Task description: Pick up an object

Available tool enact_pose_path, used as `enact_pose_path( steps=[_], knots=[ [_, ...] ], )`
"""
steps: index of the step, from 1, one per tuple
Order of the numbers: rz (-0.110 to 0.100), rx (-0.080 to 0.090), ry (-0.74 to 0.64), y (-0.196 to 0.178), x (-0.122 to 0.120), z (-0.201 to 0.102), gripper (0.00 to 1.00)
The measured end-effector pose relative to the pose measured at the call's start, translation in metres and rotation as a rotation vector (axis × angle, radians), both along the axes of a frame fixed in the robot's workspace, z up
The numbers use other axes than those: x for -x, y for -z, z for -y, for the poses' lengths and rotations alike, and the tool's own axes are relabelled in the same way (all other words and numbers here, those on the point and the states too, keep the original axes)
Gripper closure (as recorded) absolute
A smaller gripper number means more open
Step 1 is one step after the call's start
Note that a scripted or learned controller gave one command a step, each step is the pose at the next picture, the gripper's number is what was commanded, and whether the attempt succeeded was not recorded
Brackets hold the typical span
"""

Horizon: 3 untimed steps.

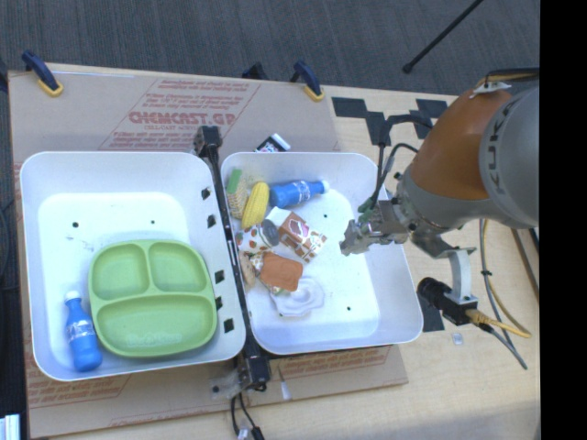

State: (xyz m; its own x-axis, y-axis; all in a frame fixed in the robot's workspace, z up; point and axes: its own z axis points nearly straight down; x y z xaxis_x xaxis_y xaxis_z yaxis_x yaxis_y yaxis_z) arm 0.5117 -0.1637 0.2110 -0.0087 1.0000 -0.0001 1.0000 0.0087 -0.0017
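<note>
The tool point(356, 241) hung by the right bin's point(396, 308) right wall, probably lining up a grab. Couldn't tell its grip state. Objects point(275, 236) were piled along that bin's left side.

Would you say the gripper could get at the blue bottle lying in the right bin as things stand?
Probably yes. The gripper sits over the right bin's bare right side, and the blue bottle lies uncovered at the top of the pile, its cap toward the arm. Only the yellow corn-like toy crowds its far end.
</note>
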Motion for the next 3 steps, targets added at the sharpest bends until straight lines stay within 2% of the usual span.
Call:
enact_pose_path(
  steps=[1,2,3],
  knots=[
    [-0.001,0.001,0.001,0.015,-0.044,-0.006,1.0],
    [-0.001,0.0,0.004,0.068,-0.101,0.047,1.0],
    [0.006,0.002,0.003,-0.036,-0.146,0.047,1.0]
  ],
)
